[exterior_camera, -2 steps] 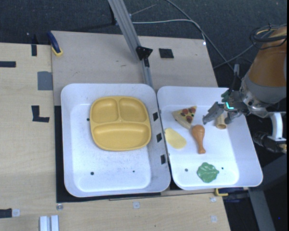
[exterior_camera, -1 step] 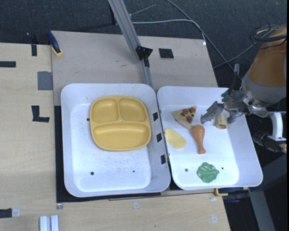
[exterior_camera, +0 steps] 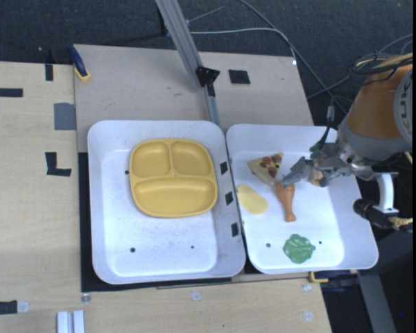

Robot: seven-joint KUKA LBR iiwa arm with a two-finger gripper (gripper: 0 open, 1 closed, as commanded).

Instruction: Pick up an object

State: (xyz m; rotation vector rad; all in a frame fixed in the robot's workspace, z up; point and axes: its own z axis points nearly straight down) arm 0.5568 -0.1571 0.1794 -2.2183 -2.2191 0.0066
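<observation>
In the right bin (exterior_camera: 347,214) lie a pizza slice (exterior_camera: 266,166), a brown chicken drumstick (exterior_camera: 288,201), a pale yellow round slice (exterior_camera: 252,200) and a green leafy piece (exterior_camera: 299,248). My gripper (exterior_camera: 293,176) reaches in from the right and hangs low over the drumstick's thick upper end, just right of the pizza slice. Nothing is seen lifted off the bin floor.
The left bin (exterior_camera: 111,241) holds a yellow divided plate (exterior_camera: 172,177). A metal pole (exterior_camera: 184,37) slants down to the ridge between the bins. The arm's orange band (exterior_camera: 378,109) and grey wrist stand over the right bin's right rim.
</observation>
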